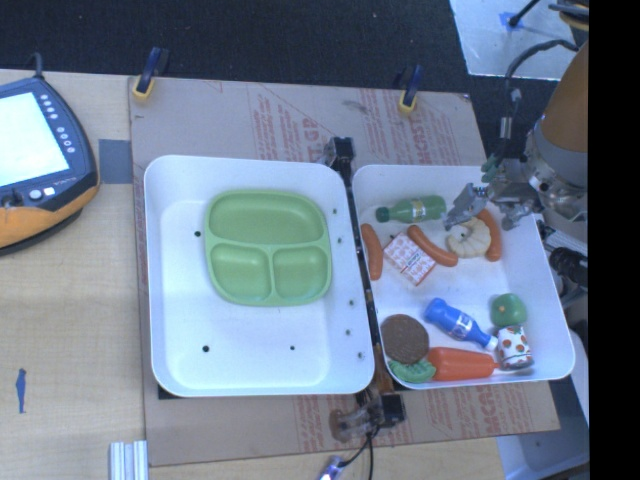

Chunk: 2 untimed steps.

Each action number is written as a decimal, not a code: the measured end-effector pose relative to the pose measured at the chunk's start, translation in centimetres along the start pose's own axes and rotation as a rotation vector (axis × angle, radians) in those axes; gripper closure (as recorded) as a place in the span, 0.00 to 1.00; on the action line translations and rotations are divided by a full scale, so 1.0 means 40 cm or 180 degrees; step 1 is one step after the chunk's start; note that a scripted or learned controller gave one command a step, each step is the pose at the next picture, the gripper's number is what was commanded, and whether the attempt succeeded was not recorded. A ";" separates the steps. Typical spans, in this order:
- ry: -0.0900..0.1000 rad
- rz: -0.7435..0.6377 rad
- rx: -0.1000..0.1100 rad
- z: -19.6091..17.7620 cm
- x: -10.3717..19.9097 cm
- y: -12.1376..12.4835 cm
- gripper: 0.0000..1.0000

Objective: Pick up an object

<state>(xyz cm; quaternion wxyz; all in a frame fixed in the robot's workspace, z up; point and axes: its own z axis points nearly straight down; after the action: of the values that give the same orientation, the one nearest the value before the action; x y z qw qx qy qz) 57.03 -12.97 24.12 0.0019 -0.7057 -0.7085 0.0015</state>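
Wooden bench (80,298), cardboard sheet under two white bins. Left bin (170,348) holds a green tray (268,245), wide bare floor around. Right bin (545,268) crowded; gripper (487,206) fingers spread, empty, over beige pastry (470,236) near far edge.

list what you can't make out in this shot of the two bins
- Gripper, camera view: grip state unclear, its own metal parts clutter the tips above the pale round item.
- Arm: cut off by the right edge.
- Red-and-white packet: print too small to read.
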 end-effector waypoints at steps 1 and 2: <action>-0.0003 -0.0003 0.0005 0.334 -0.065 -0.033 0.00; -0.0003 -0.0002 -0.0004 0.373 -0.111 0.079 0.00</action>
<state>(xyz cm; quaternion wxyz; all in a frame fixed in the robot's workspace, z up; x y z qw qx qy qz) 60.12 -17.39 9.19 0.0011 -0.7055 -0.7087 0.0013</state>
